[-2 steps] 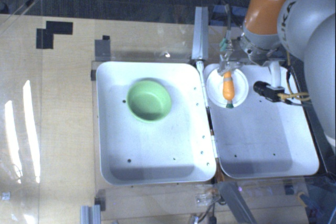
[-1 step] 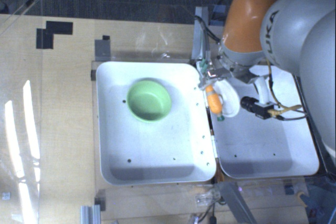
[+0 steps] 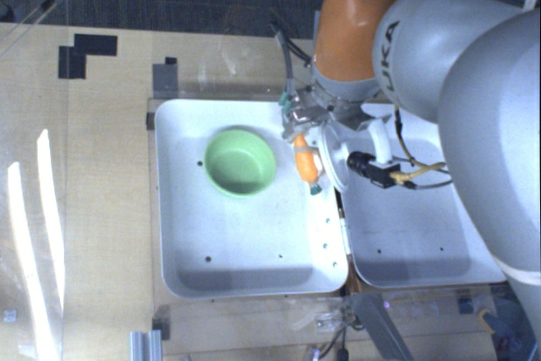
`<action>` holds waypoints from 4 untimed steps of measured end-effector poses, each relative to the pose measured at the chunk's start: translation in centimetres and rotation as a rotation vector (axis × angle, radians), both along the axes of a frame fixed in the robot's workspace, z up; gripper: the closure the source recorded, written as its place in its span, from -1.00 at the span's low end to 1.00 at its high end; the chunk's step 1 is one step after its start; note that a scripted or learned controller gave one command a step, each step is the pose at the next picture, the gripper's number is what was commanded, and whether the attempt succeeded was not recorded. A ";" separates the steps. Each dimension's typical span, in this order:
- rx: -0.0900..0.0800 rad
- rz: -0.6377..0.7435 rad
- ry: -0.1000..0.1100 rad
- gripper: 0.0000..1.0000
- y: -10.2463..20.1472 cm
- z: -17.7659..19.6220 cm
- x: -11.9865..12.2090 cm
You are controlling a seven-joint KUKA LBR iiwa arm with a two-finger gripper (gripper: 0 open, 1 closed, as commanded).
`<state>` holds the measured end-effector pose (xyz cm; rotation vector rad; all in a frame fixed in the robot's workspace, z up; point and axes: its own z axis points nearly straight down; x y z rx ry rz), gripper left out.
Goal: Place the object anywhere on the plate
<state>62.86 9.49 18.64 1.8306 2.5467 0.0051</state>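
Note:
A round green plate point(image 3: 241, 162) lies in the left white bin point(image 3: 182, 207), in its upper middle. Just right of the plate, an orange carrot-like object point(image 3: 305, 165) with a teal tip hangs slanted over the bin's right side. My gripper point(image 3: 297, 135) reaches down from the grey and orange wrist and is shut on the object's upper end. The object is beside the plate's right rim, apart from it, not over the plate.
The right white bin point(image 3: 414, 241) lies under the arm, much of it hidden by the grey arm body. A black cable connector point(image 3: 372, 167) hangs off the wrist. The wall between the two bins runs just below the object.

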 end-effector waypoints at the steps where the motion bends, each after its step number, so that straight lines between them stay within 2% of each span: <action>1: 0.001 0.175 0.002 1.00 8.5 -4.2 0.0; 2: 0.003 -0.034 -0.001 1.00 8.8 7.6 4.1; 3: 0.002 -0.127 0.001 1.00 10.9 -3.7 4.1; 4: 0.006 -0.589 0.002 1.00 12.3 -9.1 1.3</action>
